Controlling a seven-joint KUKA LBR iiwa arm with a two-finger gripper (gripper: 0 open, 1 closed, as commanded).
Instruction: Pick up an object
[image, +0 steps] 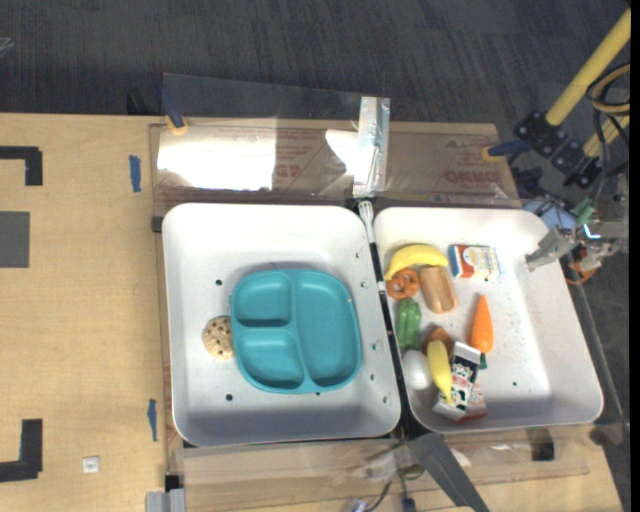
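The right bin (540, 350) holds a cluster of toy food along its left side. A yellow banana (415, 259) lies at the top, next to a small white, blue and red carton (473, 262). Below them are an orange ring-shaped piece (402, 285), a tan bread roll (437, 290), a green vegetable (408, 323) and an orange carrot (482, 323). Lower still are a yellow piece (438, 362), a white egg shape (415, 371) and a black-and-white box (463, 382). My gripper (560, 248) hangs at that bin's far right rim, apart from all of them.
The left bin (190, 260) holds a teal divided plate (297, 328) with a speckled cookie (218, 337) beside its left edge. A clear sheet (260, 150) lies behind the bins. A yellow pole (590, 65) and cables stand at the upper right.
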